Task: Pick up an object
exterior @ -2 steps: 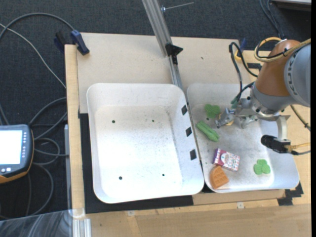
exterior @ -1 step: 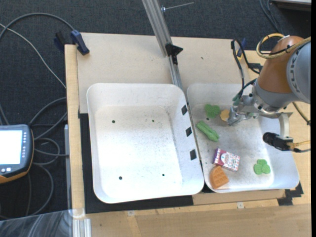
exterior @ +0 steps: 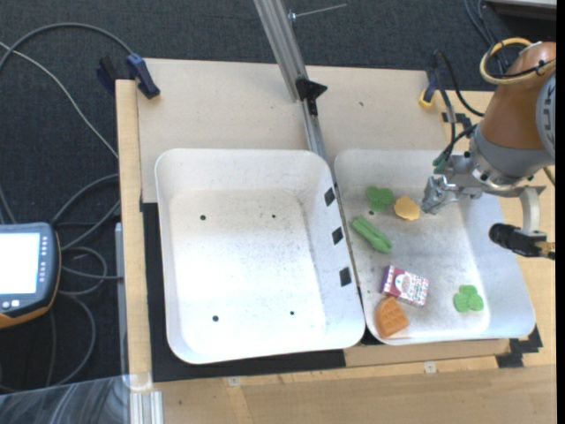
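1. Yellow round piece [exterior: 406, 208], small, smooth and dome-like, lies in the far part of the right bin [exterior: 503, 303], just left of the gripper [exterior: 433, 200].
2. Whether the jaws are spread or pressed together cannot be told.
3. Near it lie a green leafy lump [exterior: 380, 197] and a long green pod-shaped piece [exterior: 372, 234].
4. Nearer the front are a pink and white packet [exterior: 405, 285] with unreadable print, an orange ridged piece [exterior: 391, 317] and a green clover-like piece [exterior: 469, 299].
5. The left bin [exterior: 177, 184] is white and speckled, on the pale wooden counter [exterior: 221, 104].

Grey arm [exterior: 508, 153], orange band [exterior: 521, 104]
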{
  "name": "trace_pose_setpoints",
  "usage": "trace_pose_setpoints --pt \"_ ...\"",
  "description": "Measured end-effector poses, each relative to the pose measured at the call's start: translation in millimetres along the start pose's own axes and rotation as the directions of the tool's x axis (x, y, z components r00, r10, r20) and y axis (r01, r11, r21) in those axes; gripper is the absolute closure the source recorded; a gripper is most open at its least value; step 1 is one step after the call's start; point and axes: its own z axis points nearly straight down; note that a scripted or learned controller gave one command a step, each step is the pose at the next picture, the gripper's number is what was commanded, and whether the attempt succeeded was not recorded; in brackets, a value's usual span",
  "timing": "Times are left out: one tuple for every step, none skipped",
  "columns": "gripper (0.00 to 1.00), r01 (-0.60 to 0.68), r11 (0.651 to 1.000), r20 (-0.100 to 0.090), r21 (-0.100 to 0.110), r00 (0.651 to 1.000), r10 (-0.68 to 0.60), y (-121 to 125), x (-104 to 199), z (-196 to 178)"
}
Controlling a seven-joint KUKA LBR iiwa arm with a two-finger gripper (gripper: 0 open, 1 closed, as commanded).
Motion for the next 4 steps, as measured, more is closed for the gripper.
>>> trace_pose_setpoints --pt "1.00 0.002 1.000 0.000 -0.001 1.000 -0.002 2.0 2.0 -44.0" --pt "1.00 0.002 1.000 0.000 -0.002 1.000 -0.002 4.0 1.9 -94.6" --pt "1.00 0.006 1.000 -0.004 0.006 1.000 -0.006 8.0 46.1 -91.7" --pt "1.00 0.007 1.000 -0.005 0.007 1.000 -0.007 2.5 100.5 -99.7"
